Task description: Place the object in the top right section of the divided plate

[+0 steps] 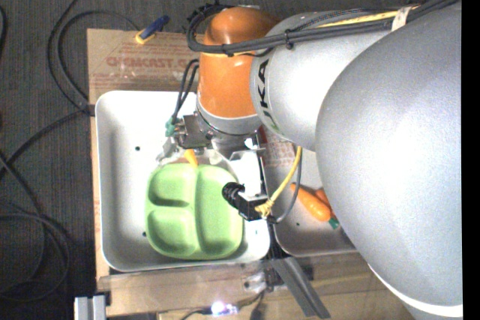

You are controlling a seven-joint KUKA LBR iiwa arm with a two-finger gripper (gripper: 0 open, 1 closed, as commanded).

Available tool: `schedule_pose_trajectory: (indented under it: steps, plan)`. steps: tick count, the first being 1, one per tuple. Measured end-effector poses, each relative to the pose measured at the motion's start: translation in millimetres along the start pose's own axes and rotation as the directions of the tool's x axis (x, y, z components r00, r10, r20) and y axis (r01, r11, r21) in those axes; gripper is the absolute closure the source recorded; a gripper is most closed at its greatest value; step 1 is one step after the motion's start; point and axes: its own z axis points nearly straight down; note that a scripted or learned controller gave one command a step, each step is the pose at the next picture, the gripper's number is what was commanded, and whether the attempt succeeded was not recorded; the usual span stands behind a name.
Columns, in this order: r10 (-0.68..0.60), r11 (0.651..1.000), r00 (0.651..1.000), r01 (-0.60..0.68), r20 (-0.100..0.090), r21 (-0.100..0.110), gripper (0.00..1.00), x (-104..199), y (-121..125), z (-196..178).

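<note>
High slanted overhead view onto bins (120,161)

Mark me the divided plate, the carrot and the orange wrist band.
divided plate (196,212): camera view, its middle ridge.
carrot (316,205): camera view, its orange body.
orange wrist band (225,82): camera view, its front face.

tabletop (120,67): brown board with faded red lettering, stood on dark carpet | left white bin (124,161) sat on it, holding a green divided plate (191,210) | right white bin (300,240) lay beside it, mostly hidden by the arm, an orange object (315,204) inside | blue-and-yellow item (151,28) lay at the tabletop's far edge
</note>
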Motion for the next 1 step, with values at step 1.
schedule_pose_trajectory:
  steps: [1]
  plan:
    - [0.197, 0.98, 0.98, -0.197, -0.001, 0.003, 0.0, 50.4, -24.5, 58.1]
